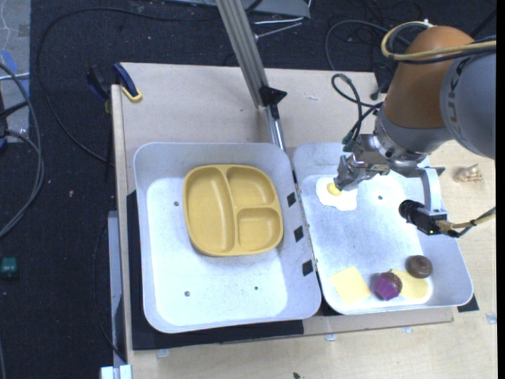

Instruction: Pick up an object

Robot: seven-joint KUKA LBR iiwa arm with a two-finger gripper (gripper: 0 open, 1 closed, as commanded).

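Purple toy (pixel 386 285), claw (pixel 341 181) over egg (pixel 338 196)

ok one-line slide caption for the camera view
Gripper poised over a fried-egg toy in the right bin; yellow divided plate in the left bin.

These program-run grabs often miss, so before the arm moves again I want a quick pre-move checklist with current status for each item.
1. Tool over the right bin: ok.
2. Tool above the fried egg toy: ok.
3. Egg actually held: cannot tell.
4. Purple piece, brown piece and yellow slice lie away from the tool: ok.
5. Yellow divided plate sits in the left bin: ok.
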